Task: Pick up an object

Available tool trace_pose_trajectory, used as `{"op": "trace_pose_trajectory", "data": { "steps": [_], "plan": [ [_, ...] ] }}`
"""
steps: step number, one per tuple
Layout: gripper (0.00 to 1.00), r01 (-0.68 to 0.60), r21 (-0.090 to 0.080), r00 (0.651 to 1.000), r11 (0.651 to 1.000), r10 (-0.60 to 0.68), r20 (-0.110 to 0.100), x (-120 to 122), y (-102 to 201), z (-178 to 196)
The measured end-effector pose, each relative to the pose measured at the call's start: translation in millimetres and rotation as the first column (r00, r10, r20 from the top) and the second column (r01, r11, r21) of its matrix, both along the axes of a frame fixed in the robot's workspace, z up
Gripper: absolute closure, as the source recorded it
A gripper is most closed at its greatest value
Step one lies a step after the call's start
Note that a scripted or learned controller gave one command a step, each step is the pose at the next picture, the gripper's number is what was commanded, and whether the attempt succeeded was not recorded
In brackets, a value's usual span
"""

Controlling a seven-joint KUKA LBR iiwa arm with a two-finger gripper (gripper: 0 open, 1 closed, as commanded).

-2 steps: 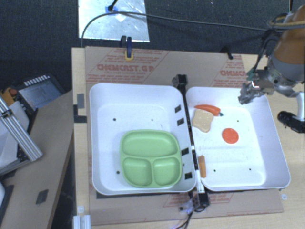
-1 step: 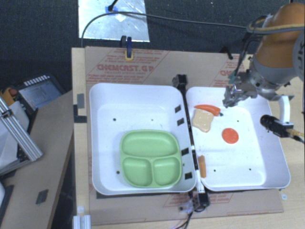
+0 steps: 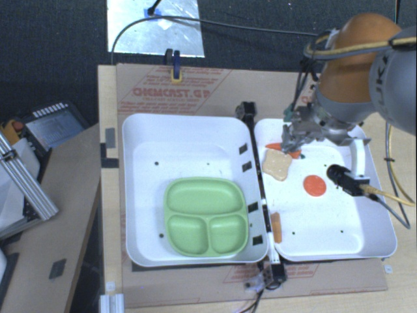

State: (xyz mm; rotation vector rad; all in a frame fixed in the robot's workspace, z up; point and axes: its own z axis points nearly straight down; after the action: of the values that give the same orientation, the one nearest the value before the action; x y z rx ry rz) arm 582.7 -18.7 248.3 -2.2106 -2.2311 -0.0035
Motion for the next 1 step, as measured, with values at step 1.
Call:
{"op": "trace_pose_trajectory", "data": {
  "steps": [1],
  "plan": [
    [1.00, 0.000, 0.000, 1.000, 1.000, 0.000, -0.002, -18.8, 49.5, -17.7]
  ]
}}
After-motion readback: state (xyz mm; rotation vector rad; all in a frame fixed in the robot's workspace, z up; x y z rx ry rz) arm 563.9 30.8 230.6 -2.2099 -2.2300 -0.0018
